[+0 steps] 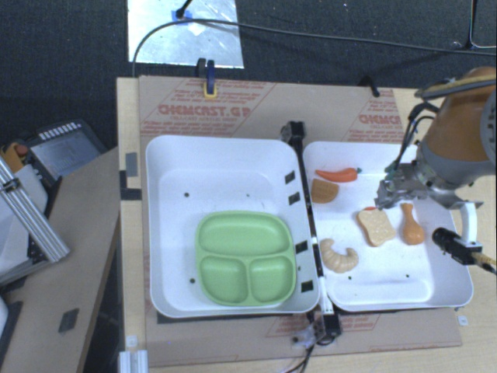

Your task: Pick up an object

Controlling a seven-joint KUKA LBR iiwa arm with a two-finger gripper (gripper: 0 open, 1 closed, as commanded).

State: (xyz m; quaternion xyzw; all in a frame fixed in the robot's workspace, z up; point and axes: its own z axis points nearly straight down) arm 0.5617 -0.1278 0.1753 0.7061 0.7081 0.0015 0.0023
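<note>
A green divided tray (245,256) is lying in the left bin (167,208), probably waiting as a drop spot. In the right bin (450,290) toy foods are sitting apart: a croissant (339,256), a brown roll (324,190), a red chili (338,175), a bread slice (376,227) and a drumstick (411,225). The gripper (392,194) is hovering just above the bread slice, tan and flat, seemingly the likeliest target; whether the jaws are open, I cannot tell.
</note>
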